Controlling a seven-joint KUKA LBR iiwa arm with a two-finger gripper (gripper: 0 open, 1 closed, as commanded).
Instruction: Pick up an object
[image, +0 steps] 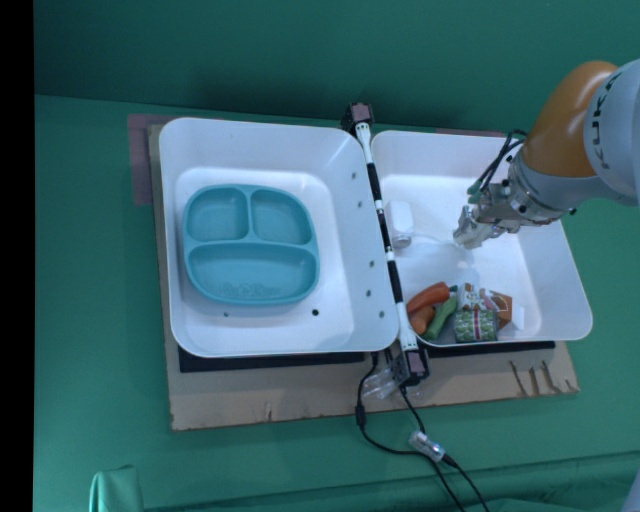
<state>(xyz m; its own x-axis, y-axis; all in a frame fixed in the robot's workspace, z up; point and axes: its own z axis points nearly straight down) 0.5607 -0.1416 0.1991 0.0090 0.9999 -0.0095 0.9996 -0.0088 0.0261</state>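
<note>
In the right bin (545, 250), several small food items lie clustered at the near edge: orange carrots (427, 299), a green pod (441, 315), and a red and green packet (477, 320). A white item (400, 222) lies at the bin's left wall. My gripper (470, 237) hangs over the middle of the right bin, above and a little behind the cluster. Nothing shows between its fingers.
The left bin (340, 300) holds a teal three-compartment plate (250, 245). A black-and-white hinge bar (385, 240) runs between the bins. Cables (420, 440) trail off the cardboard base toward the front.
</note>
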